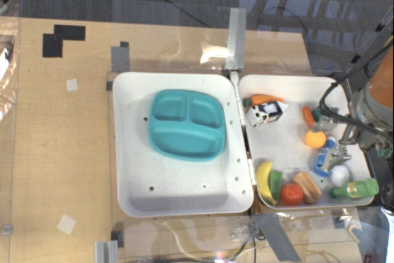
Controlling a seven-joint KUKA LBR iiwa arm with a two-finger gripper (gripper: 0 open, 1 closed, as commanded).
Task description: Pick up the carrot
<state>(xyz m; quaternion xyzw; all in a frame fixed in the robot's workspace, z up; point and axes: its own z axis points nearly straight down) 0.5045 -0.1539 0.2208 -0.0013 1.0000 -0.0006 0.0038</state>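
Jaws' state cannot be told; gripper [337,154] low at right of right bin [280,84], over blue item [324,160]; carrot [266,99] at bin's upper left, touching cow toy [265,114]; orange ball [316,139], banana [263,179], tomato [292,194] nearby; teal tray [186,124] in left bin [132,145]; wooden bench [55,151].

bins [184,206]: white
plate [186,124]: teal
desk [55,151]: pale wood, black patches
carrot [266,99]: orange, green tip
toy cow [265,113]: black and white patches
ball [316,139]: orange
banana [264,180]: yellow
tomato [292,194]: red
bottle [356,188]: green
egg [339,175]: white
arm [380,92]: grey with orange band
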